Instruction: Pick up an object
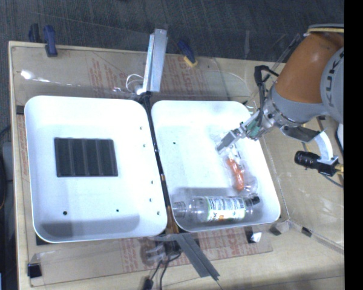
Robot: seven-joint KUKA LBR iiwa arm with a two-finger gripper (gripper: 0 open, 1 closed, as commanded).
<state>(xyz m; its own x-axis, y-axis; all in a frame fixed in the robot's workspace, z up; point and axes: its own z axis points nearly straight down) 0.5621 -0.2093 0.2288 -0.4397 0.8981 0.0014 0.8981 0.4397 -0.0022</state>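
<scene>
Overall, desk [302, 180] stands on dark carpet. Right bin [187, 132] holds bottle [215, 208] at near wall and orange packet [237, 173] beside it. Claw [228, 139] blurred; grip state indeterminable.

Bright, even light; soft focus

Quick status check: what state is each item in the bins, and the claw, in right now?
Plastic bottle: lying on its side along the right bin's near wall, cap on.
Orange packet: lying flat, just below the claw.
Black ribbed tray: flat in the left bin.
Claw: over the right bin, gripping nothing visible.
</scene>
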